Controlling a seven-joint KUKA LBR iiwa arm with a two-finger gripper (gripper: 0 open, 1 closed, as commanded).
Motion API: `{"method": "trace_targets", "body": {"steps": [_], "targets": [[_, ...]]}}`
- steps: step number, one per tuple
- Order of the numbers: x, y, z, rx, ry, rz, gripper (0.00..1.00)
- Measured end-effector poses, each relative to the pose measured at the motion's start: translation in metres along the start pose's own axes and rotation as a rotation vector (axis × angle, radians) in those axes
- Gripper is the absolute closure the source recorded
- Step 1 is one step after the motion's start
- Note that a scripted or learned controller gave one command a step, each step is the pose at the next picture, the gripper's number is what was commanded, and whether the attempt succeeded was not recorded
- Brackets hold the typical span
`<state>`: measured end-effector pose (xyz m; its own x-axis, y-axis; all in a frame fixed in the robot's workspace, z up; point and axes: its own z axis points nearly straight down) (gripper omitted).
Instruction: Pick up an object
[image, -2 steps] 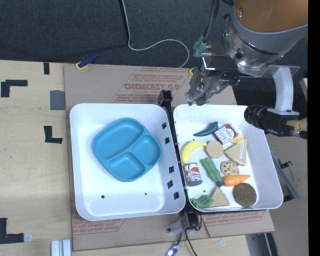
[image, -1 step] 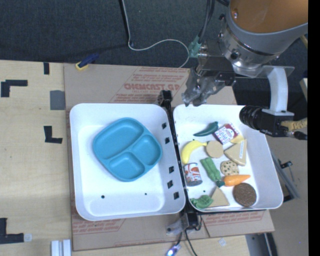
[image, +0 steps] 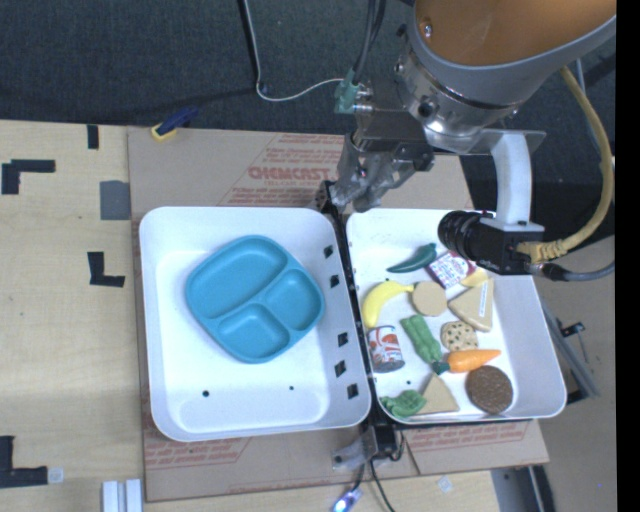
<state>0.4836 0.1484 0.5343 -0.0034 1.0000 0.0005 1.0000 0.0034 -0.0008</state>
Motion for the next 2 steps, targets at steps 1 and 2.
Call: {"method": "trace_targets", "body": {"steps": [1,2], "targets": [[0.057,0.0,0.0,0.0,0.0,-0.003,1.0],[0.039,0.01,0.174,0.019,-0.009,0.004,1.0]]}}
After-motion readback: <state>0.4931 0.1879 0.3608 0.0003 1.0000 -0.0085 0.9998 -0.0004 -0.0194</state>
